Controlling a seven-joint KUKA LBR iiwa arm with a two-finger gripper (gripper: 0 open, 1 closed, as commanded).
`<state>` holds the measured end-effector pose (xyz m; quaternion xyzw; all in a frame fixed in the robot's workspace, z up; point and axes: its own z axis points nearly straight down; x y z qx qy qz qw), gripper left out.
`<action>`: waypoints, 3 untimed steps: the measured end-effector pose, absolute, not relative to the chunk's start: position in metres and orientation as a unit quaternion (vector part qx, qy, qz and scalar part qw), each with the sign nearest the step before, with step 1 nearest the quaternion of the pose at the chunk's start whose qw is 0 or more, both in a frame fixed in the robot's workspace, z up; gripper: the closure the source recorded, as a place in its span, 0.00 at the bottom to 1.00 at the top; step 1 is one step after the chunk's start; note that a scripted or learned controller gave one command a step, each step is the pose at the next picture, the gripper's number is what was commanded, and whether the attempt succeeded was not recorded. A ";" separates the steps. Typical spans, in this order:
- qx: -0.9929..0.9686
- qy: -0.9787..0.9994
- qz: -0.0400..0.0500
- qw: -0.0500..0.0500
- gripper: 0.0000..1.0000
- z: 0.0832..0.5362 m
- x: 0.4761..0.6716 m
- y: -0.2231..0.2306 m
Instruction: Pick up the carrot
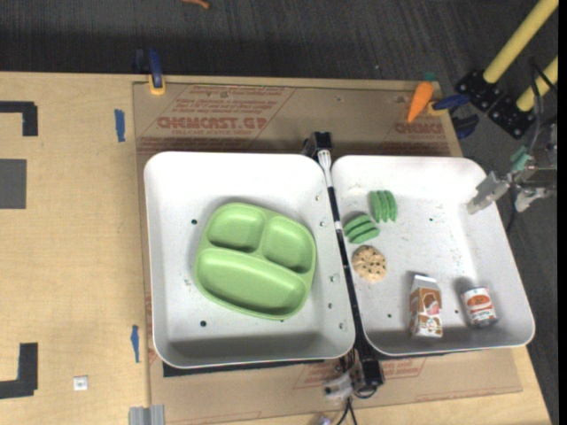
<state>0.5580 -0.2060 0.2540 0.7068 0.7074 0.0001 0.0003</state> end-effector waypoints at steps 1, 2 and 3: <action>0.730 0.684 0.003 -0.008 0.00 0.107 0.642 -0.214; 0.729 0.684 0.001 -0.001 1.00 0.119 0.643 -0.218; 0.636 0.772 0.000 0.002 1.00 0.221 0.621 -0.213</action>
